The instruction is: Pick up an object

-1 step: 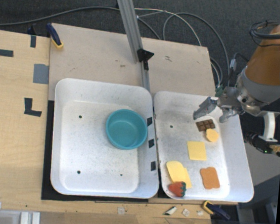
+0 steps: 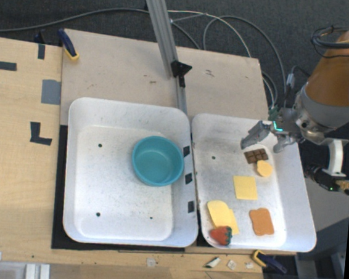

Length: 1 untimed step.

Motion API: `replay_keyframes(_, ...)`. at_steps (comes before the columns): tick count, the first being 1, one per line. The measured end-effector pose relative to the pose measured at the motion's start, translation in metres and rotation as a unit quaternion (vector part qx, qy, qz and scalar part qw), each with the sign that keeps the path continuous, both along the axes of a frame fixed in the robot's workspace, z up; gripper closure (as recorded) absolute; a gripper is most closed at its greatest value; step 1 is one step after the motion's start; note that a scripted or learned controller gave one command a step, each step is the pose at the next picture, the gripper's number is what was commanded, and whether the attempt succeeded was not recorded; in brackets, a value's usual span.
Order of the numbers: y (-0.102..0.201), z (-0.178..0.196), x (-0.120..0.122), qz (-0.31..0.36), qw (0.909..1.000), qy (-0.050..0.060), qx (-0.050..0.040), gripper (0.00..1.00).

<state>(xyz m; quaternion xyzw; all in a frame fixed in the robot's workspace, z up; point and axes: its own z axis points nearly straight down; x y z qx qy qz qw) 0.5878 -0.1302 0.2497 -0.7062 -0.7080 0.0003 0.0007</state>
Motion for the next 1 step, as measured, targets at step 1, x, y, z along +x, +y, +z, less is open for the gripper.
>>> replay_keyframes(1, -0.0023, -0.0453, -0.0060, -0.001, 1.0000, 0.002, -0.0005, 0.00)
